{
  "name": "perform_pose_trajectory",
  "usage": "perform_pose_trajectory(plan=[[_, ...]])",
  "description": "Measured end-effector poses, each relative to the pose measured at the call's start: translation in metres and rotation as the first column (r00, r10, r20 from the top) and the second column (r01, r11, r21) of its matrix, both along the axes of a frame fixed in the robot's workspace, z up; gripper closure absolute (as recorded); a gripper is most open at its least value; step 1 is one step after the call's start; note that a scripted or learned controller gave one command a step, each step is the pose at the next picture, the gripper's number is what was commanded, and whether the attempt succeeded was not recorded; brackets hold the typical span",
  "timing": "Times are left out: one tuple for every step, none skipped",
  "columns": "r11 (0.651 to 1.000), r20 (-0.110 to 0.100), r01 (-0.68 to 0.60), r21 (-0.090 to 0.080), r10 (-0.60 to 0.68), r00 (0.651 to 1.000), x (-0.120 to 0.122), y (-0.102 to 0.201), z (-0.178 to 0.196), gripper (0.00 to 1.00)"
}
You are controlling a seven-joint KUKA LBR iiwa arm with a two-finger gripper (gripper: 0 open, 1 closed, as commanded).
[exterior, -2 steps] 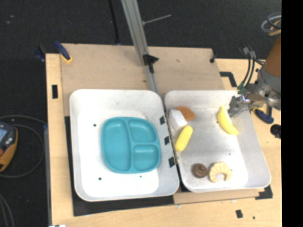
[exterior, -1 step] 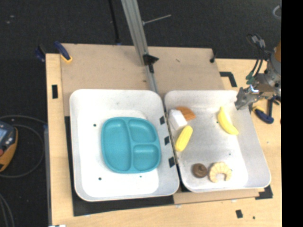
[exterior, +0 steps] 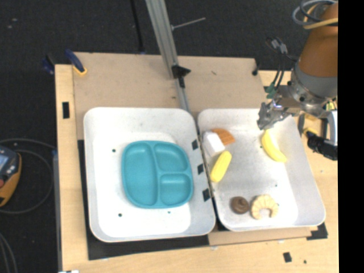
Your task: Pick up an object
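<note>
camera view: the grey metal pincer hangs at the right white bin's far edge, just beside the curved yellow plastic banana, probably lining up a grasp; its opening is too blurred to tell.

I've got two bins side by side: the left bin holds a tray at its centre. In the right bin, corn at nine o'clock, banana at one, doughnut and pastry at six.
</note>
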State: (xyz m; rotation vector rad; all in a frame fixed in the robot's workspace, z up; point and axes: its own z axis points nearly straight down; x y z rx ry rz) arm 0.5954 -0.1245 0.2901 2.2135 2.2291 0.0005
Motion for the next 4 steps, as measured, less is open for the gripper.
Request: perform_pose_trajectory(plan=[[1.0, 0.001, 0.002, -0.001, -0.002, 1.0, 0.016, 0.041, -0.007, 1.0], [1.0, 0.003, 0.0, 0.0, 0.0, 1.0, 0.024, 0.094, -0.004, 1.0], [1.0, -0.001, 0.001, 0.0, -0.001, 1.0, 0.034, 0.139, -0.022, 1.0], [1.0, 0.002, 0.0, 0.0, 0.0, 1.0, 0.04, 0.198, -0.032, 1.0]])
